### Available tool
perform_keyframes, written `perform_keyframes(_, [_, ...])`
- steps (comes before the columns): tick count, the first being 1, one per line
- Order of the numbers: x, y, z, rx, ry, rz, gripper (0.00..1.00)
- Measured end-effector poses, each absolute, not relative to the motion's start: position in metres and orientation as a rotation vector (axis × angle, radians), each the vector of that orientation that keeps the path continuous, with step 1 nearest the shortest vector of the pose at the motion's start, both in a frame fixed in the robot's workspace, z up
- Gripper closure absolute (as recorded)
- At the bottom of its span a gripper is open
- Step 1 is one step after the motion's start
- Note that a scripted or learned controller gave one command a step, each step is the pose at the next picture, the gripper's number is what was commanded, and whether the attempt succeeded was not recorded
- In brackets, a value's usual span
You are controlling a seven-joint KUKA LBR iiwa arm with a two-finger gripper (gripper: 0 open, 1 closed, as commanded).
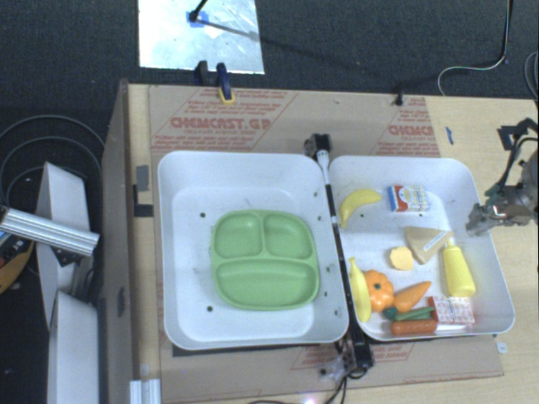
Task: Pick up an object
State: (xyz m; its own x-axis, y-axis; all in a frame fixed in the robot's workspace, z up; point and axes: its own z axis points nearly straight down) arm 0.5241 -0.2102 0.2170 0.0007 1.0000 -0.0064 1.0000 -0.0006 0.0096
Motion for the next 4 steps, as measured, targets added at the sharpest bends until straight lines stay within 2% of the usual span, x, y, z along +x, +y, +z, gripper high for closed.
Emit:
perform_keyframes(1, [0.508,-0.167,0.161,2.218,2.230,0.000,1.00])
perform_keyframes(2, [0.509,-0.169,0.163,2.218,2.223,0.001,0.00])
perform_keyframes(3, [0.583,-0.131,0.125,2.207,2.227,0.005,0.00])
perform_keyframes(4, [0.545,-0.144,0.087,2.209,2.212,0.012,0.00])
